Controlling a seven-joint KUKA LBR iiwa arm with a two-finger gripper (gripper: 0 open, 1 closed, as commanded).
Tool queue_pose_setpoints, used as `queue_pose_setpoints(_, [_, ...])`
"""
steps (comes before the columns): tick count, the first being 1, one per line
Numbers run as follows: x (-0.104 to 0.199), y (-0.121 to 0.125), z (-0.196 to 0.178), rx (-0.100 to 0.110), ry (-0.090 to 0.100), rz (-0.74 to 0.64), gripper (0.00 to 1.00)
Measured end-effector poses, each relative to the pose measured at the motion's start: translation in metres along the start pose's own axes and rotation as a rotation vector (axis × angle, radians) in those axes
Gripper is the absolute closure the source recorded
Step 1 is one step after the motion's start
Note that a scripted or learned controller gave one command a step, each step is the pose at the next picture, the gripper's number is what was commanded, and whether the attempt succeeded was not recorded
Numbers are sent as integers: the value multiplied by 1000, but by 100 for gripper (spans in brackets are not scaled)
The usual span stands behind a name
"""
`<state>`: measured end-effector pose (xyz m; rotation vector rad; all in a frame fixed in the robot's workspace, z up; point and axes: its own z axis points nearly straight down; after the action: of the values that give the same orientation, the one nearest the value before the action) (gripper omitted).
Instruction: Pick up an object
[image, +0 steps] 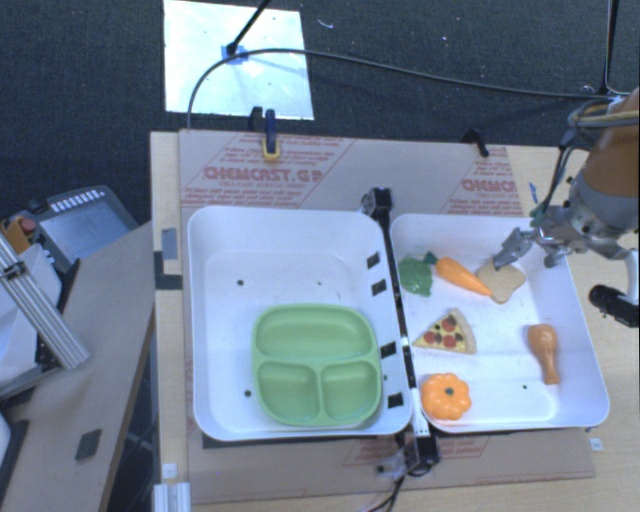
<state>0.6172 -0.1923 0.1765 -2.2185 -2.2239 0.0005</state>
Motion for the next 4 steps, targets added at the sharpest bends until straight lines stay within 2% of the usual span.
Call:
queue_pose_setpoints(1, [-1,11,49,-2,-1,-2,0])
queue_pose_setpoints(2, [-1,12,36,-7,-2,-4,100])
queue_pose_setpoints(4, [-7,10,-81,-8,-3,-2,100])
